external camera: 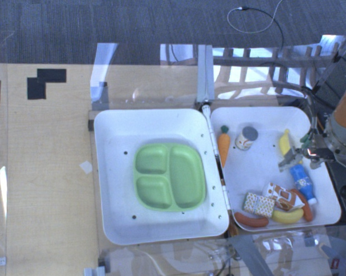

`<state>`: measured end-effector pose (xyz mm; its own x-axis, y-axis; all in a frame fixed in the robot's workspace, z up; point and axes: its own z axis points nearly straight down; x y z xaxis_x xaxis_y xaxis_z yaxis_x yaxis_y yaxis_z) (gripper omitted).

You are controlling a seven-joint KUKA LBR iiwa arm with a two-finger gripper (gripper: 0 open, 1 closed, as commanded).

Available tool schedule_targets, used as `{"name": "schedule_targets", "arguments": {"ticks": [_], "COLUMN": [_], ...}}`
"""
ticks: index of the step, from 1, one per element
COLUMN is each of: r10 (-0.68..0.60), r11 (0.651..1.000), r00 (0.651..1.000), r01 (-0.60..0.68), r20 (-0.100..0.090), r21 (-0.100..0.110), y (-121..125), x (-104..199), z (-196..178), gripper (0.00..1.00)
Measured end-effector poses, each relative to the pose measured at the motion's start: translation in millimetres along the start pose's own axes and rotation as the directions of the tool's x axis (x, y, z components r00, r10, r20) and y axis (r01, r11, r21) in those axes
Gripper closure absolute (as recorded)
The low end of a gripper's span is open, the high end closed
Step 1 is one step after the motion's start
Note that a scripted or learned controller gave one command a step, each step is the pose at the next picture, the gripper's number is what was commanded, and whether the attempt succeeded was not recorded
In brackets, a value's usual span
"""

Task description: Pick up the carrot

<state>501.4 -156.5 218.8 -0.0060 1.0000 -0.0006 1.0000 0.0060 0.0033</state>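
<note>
The carrot (224, 146) is orange with a dark green top. It lies in the right bin (262, 116) against its left wall, green end pointing to the far side. My gripper (297, 152) hangs over the right side of that bin, well to the right of the carrot, above a blue bottle (302, 182) and beside a yellow piece (284, 142). Its fingers (287, 160) stand open with nothing between them.
A small round jar (246, 138) sits just right of the carrot. A checked box (259, 204), a snack pack (282, 196), a banana (287, 216) and a sausage (251, 220) crowd the near right corner. The left bin (114, 166) holds a green divided plate (170, 176).
</note>
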Motion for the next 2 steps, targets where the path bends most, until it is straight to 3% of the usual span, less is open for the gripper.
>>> {"name": "schedule_targets", "arguments": {"ticks": [1, 2], "r10": [-0.157, -0.157], "r11": [0.988, 0.988], "r00": [0.988, 0.988], "r01": [0.157, 0.157], "r20": [-0.001, 0.001], "r21": [0.001, -0.005], "y": [33.2, 35.1], "x": [51.1, 51.3], "z": [98.1, 86.8], "gripper": [0.00, 1.00]}}
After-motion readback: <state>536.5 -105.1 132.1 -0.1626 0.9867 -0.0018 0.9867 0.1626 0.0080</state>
